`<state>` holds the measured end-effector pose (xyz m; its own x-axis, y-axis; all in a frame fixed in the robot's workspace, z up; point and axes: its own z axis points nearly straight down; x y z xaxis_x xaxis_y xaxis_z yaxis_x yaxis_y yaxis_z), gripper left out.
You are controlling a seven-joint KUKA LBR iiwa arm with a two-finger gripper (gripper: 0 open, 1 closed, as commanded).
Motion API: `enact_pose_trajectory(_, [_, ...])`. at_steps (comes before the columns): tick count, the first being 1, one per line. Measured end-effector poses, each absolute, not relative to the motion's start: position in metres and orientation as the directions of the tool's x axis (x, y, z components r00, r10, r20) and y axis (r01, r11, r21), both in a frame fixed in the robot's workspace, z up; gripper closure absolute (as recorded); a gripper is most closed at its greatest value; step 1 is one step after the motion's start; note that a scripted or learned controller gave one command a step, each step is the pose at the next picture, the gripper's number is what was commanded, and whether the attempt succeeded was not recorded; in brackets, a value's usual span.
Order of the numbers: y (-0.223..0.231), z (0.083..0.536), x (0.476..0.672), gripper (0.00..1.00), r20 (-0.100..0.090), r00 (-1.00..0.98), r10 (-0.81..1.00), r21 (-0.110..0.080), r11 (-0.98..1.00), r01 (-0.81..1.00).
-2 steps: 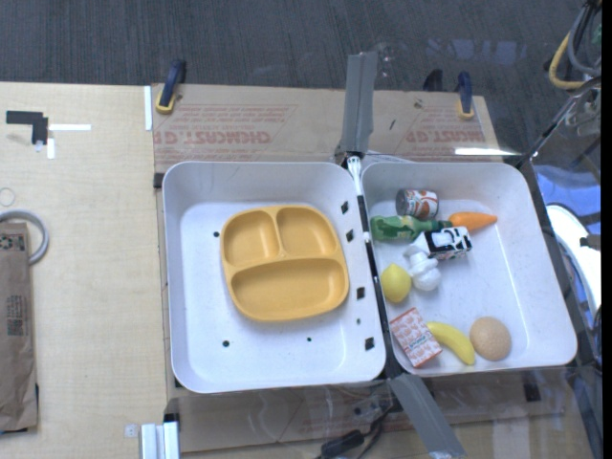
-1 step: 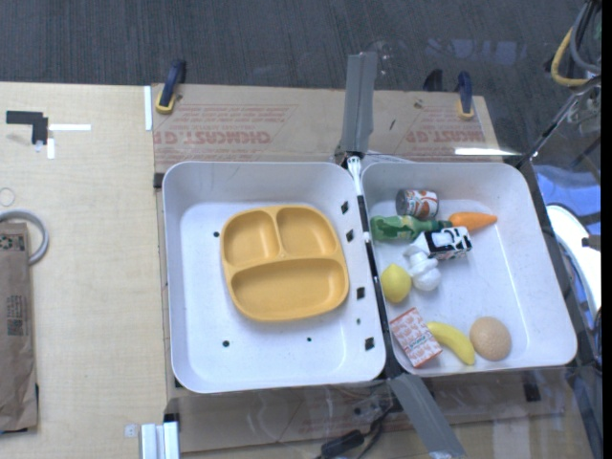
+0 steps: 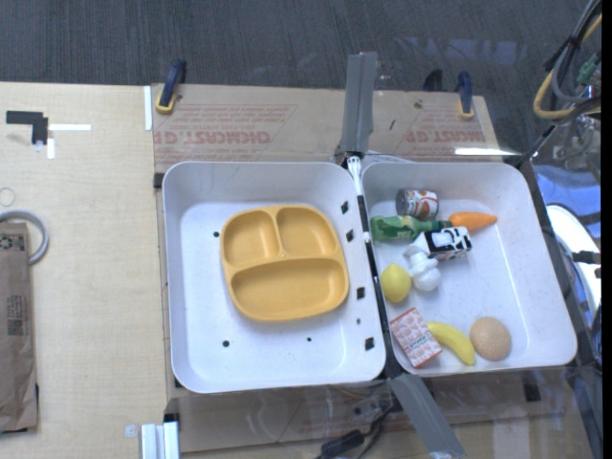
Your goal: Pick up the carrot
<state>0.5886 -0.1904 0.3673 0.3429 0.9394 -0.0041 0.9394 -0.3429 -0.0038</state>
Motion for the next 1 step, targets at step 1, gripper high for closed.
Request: enact_pose_trajectory(1, [-0.2072, 0.3722, 0.6576, 1.00, -0.004, 0.312, 0.950, -0.003, -0.312, 0.950])
